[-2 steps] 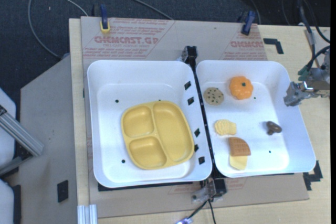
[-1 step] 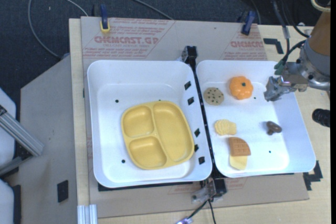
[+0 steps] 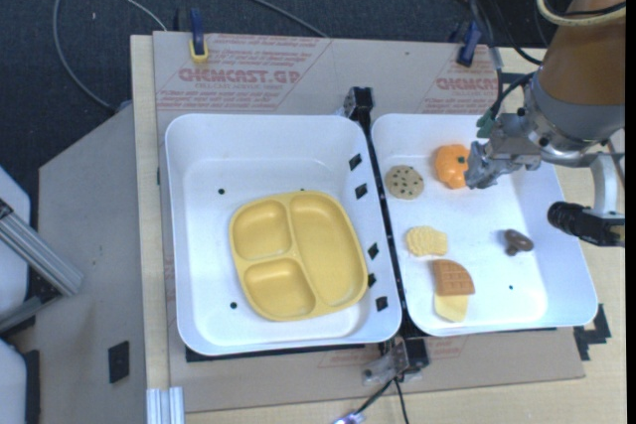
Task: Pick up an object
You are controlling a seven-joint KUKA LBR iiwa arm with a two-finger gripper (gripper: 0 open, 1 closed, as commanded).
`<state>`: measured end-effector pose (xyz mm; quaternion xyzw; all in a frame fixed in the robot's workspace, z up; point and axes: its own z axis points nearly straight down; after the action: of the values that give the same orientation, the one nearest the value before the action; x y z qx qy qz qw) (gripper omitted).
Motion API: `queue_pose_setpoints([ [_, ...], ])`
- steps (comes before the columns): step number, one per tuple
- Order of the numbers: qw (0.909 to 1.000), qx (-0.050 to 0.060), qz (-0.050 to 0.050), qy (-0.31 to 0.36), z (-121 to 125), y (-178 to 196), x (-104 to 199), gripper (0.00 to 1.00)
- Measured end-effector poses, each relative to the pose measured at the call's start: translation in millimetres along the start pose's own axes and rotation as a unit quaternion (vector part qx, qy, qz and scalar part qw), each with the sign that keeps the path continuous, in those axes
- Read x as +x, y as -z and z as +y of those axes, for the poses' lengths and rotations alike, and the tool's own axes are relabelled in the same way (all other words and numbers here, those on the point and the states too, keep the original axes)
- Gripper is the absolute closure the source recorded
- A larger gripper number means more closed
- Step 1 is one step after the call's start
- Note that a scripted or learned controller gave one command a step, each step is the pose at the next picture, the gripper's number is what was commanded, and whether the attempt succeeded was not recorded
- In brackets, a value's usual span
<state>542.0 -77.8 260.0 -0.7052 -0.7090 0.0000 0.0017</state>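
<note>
An orange toy fruit lies at the back of the right bin. My gripper hangs right beside it, on its right side, touching or nearly touching it. Also in the right bin are a round cookie, a pale yellow cracker, a waffle-like wedge and a small brown piece. Nothing can be seen held between the fingers.
The left bin holds a yellow three-compartment tray. A black divider with clips runs between the bins. The arm's orange band and cables stand over the right bin's back right corner.
</note>
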Motion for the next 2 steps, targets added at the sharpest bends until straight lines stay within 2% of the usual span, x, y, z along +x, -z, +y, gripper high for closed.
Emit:
queue_pose_setpoints([
  [1,1.0,-0.001,0.0,0.0,22.2,-17.2,47.6,1.0],
  [2,1.0,-0.003,0.0,0.0,43.4,-11.4,93.2,1.0],
])
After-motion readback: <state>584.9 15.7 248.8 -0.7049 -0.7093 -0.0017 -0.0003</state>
